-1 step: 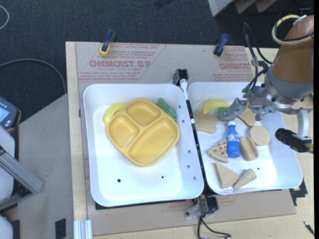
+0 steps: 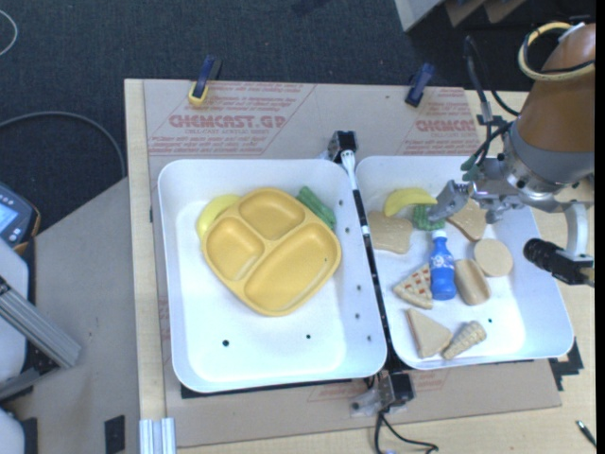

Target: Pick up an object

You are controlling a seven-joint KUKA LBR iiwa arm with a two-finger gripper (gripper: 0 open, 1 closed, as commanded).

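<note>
end effector (image 2: 452,200) hangs low at the far edge of the right bin (image 2: 558,334), above a green toy (image 2: 430,218) beside the banana (image 2: 408,200). cannot tell its grip state. judgement: centre squarely on the green piece, descend straight, avoid nudging the blue bottle (image 2: 441,268) just nearer.

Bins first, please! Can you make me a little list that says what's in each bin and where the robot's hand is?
left bin: yellow divided plate, green piece at its upper right edge
right bin: banana, blue bottle, pizza slice, ice cream cone, several tan bread-like pieces
gripper: over the right bin's top part, beside the banana
held: nothing visibly between the fingers
</note>
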